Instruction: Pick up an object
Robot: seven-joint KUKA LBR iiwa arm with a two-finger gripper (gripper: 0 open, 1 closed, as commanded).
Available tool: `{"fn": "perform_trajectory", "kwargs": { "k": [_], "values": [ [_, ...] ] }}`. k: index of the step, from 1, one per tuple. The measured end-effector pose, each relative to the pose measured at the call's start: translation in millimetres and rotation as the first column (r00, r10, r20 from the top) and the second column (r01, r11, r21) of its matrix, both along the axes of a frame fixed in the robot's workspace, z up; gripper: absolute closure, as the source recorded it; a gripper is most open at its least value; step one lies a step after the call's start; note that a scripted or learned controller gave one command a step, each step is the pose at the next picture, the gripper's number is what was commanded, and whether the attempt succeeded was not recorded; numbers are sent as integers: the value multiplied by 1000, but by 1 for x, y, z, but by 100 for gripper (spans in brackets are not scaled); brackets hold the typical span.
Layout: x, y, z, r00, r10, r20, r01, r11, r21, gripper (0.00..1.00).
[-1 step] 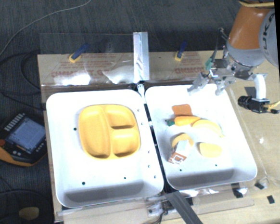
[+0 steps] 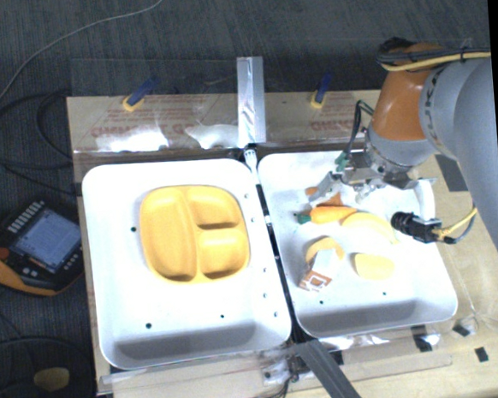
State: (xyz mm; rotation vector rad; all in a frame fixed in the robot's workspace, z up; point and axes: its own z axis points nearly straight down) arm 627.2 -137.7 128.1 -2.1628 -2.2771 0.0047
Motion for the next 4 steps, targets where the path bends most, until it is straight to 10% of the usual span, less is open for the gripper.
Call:
{"fn": "perform_trajectory", "kwargs": {
  "k": [1,3,4],
  "values": [
    [-2,15,-36,999,38,17,-38,999,-6,0],
    [-117,-19,-38,976,219,14,-219,976,-5,0],
    [-61,2,7,919,395,4,-395,919,3,0]
  ]
}}
